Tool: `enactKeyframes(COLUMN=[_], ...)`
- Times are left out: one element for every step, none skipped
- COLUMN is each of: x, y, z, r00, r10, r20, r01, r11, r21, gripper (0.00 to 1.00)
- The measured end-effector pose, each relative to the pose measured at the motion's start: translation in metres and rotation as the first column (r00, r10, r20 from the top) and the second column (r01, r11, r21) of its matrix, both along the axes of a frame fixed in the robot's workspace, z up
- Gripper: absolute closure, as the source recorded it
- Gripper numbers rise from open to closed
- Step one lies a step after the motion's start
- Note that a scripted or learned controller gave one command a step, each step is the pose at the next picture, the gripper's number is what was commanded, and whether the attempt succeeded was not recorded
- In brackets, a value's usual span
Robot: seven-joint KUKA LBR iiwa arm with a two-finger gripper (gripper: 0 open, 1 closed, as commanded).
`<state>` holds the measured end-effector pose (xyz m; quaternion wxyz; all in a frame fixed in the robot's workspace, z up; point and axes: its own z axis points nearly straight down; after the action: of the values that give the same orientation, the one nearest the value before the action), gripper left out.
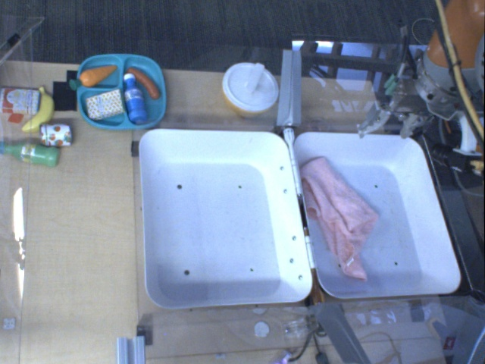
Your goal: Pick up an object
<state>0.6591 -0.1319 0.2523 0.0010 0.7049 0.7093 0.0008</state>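
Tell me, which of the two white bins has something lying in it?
The right bin, nearer the arm: a pink cloth lies crumpled along its left side. The left bin shows just bare white floor.

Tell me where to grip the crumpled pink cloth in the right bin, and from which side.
Grip the crumpled pink cloth at its raised folds near the middle, coming straight down from above. It lies limp and flat along the right white bin's floor, so its edges probably offer little to pinch.

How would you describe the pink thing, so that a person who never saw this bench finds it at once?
Look at the two white bins side by side and take the right bin. Along its left wall, near the divider between the bins, lies the pink cloth, crumpled and stretched from top to bottom. It is soft and pink, unlike the hard toys on the blue plate far left.
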Motion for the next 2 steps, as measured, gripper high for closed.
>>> enactKeyframes(x=[-0.026, -0.096], y=[0.042, 0.033], z=[-0.156, -0.162], r00=[0.973, 0.987], r10=[0.229, 0.158], r20=[0.004, 0.01], r01=[-0.229, -0.158], r11=[0.973, 0.987], r21=[-0.001, -0.002], gripper=[0.0, 0.0])
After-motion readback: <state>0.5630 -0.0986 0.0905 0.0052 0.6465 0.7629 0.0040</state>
